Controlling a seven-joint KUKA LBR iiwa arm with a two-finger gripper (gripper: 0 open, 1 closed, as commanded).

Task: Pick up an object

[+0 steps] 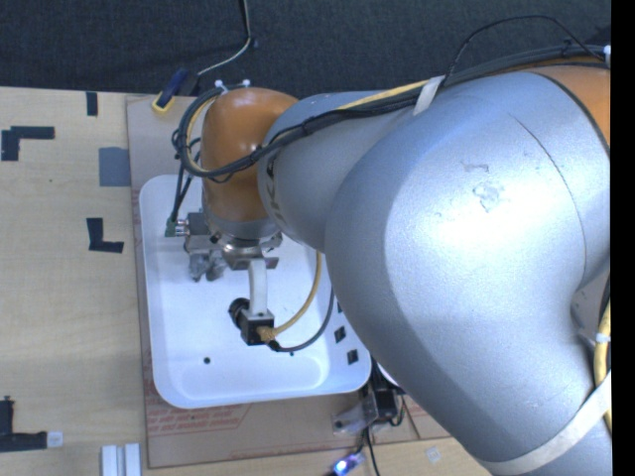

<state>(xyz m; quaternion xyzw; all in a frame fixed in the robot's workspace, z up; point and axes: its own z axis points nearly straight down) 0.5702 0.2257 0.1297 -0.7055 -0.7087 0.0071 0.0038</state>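
Claw low over the upper left part of the white bin, left of the frame's centre; cannot tell whether wide or narrow. Below it, on the bin floor toward the lower left, a tiny black speck. Further right, along the bin's right side just beside the grey arm, small black pieces, squarish, apart from the claw; too small to tell long axis or pointing. Around the bin, pale wooden bench with dark tape marks at the frame's left.
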